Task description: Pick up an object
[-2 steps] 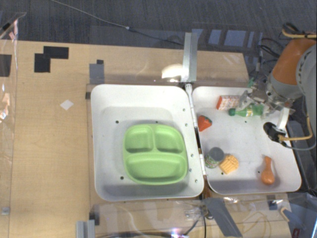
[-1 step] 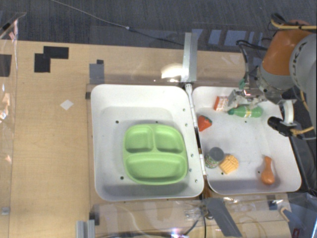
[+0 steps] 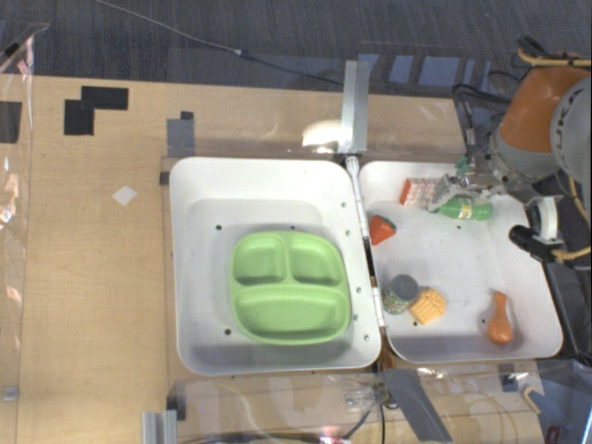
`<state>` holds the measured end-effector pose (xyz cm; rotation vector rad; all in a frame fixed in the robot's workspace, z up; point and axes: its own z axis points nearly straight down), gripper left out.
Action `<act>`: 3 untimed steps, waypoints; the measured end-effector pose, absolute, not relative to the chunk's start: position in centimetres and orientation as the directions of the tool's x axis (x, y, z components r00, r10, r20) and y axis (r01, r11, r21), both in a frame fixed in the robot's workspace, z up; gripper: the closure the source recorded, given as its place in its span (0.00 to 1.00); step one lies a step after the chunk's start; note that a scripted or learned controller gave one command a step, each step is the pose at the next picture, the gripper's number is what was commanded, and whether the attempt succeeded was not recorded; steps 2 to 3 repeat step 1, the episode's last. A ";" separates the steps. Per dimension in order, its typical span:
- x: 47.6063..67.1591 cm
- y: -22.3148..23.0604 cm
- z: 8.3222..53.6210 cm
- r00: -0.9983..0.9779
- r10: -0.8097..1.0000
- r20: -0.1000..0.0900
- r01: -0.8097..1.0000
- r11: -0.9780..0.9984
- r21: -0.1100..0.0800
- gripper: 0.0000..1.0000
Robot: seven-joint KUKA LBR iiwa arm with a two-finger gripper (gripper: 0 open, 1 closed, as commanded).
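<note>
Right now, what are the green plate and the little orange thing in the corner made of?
The green plate looks like plastic: one even lime colour, smooth moulded compartments, a soft sheen. The orange thing looks like plastic or rubber toy food, perhaps a carrot or gourd: solid colour, rounded shape, slightly glossy. It is too small to be sure. The white bins under them look like matte moulded plastic.

Bright, even overhead light; glare on the bench (image 3: 324, 137); soft shadows; mild blur.

Light wooden table (image 3: 92, 276) bearing black tape patches (image 3: 92, 107), bordered above by dark grey carpeted floor (image 3: 277, 7); a clear panel (image 3: 14, 202) stands at left.
</note>
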<state>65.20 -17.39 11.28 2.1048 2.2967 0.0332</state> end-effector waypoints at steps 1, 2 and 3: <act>65.0 -17.6 11.0 -0.096 0.995 -0.005 0.994 0.096 0.044 0.00; 65.0 -17.6 11.0 -0.096 0.995 -0.005 0.994 0.096 0.044 0.00; 65.0 -17.6 11.0 -0.096 0.995 -0.005 0.994 0.096 0.044 0.00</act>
